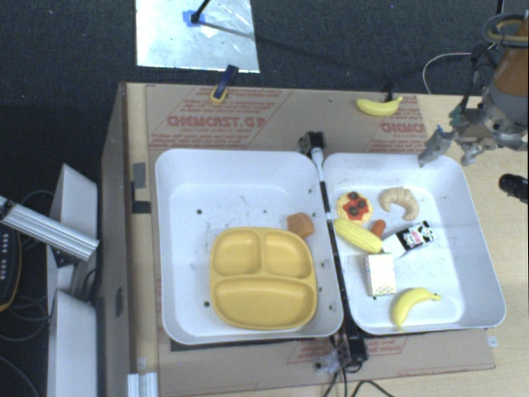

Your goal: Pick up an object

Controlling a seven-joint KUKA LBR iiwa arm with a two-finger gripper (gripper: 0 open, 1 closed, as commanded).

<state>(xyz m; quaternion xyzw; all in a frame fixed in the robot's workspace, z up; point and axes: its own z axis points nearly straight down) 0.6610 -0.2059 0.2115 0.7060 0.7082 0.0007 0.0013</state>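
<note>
The hand (453, 147) hovers over the far right corner of the right bin (475, 222), fingers spread and carrying nothing. Candidates to pick, big to small: in the left bin (178, 222), a yellow divided plate (263, 278), probably too broad for this grip. In the right bin, a corn cob (357, 236), a banana (412, 303), a white box (381, 275), a croissant (400, 198), a small tart (355, 206) and a black-and-white toy (416, 236). The risk is crowding: corn, toy and box sit touching or just beside each other, so a descending finger could land on a neighbour. The banana and croissant are curved and could slip out as the fingers close.
</note>
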